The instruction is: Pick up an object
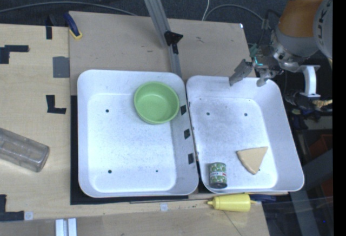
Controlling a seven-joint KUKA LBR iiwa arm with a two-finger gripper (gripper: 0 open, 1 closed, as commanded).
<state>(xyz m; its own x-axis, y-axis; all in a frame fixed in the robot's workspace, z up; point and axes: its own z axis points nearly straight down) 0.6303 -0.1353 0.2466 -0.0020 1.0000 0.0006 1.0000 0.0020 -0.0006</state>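
The claw (250, 73) hangs open and empty over the right bin's (286, 132) far rim; the 2 likeliest targets, a tan wedge (253, 159) and small green can (218, 174), lie well toward the camera; descending here risks striking the rim.

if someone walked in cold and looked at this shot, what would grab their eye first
Probably the green bowl, the one bright thing in the left bin, near its back edge. Next the orange-banded arm at upper right, its claw open over the back rim of the right bin. That bin's front holds a tan wedge and a small green can, with a yellow bottle lying just outside.
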